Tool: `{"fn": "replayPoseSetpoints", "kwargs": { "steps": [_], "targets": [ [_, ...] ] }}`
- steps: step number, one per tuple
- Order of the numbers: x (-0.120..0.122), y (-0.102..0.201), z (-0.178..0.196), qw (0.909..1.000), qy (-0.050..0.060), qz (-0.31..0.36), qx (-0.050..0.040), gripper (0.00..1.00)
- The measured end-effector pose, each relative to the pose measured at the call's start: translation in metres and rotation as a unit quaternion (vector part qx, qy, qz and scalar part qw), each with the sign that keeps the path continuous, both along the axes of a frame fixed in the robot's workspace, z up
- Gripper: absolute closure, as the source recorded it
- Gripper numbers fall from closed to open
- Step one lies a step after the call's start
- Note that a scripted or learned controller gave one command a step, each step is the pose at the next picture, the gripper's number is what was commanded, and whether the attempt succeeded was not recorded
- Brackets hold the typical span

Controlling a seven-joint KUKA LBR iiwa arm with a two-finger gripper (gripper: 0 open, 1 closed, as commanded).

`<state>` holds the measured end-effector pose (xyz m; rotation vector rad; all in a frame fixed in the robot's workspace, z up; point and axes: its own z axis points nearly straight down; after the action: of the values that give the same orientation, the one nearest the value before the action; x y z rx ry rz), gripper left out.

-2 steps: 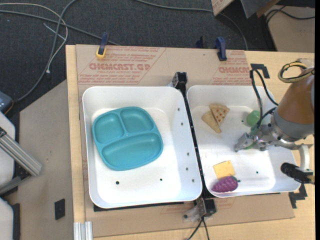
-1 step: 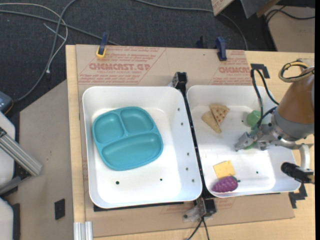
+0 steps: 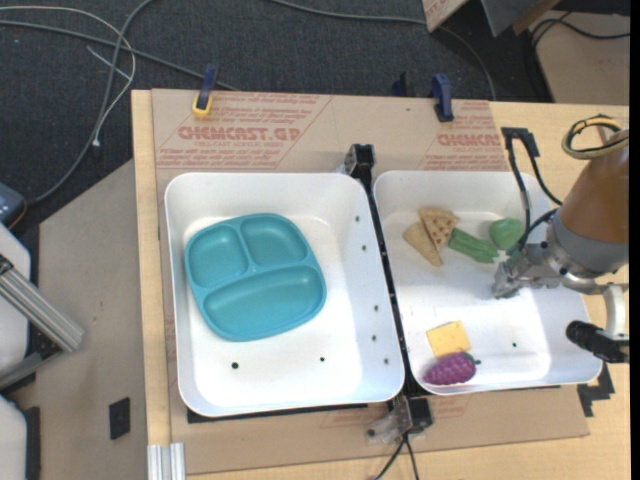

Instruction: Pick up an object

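While the camera looks down at a slant, a brown board surface [image 3: 300,118] carries two shallow white bins side by side. At about nine o'clock sits the left bin [image 3: 200,368], and within it, toward its ten o'clock side, lies a teal divided plate [image 3: 255,276] with three compartments. At about three o'clock sits the right bin [image 3: 520,358], touching the left bin along a dark centre seam.

From three o'clock the grey arm [image 3: 590,238] with its orange band reaches over the right bin's edge. Its claw [image 3: 506,281] hangs low over the bin floor at the bin's three o'clock side, near the green toy; whether the claw is spread or pressed together cannot be told, as it is small and blurred.

Several toy foods lie in the right bin. At its twelve o'clock, a tan waffle-patterned wedge [image 3: 434,231] rests against a second tan piece. Just beside it, toward two o'clock, lies a green vegetable-shaped toy [image 3: 478,242], its rounded end by the claw. At six o'clock a yellow block [image 3: 447,338] sits touching a purple grape bunch [image 3: 451,369] at the bin's near rim.

Two blue clamps [image 3: 206,85] grip the board's far edge at twelve o'clock.
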<state>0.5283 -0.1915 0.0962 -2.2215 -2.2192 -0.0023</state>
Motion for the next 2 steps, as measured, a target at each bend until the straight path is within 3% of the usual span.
{"fn": "replayPoseSetpoints", "kwargs": {
  "steps": [2],
  "targets": [
    [0.002,0.0,0.108,1.0,-0.004,0.001,-0.0022,1.0]
  ]
}}
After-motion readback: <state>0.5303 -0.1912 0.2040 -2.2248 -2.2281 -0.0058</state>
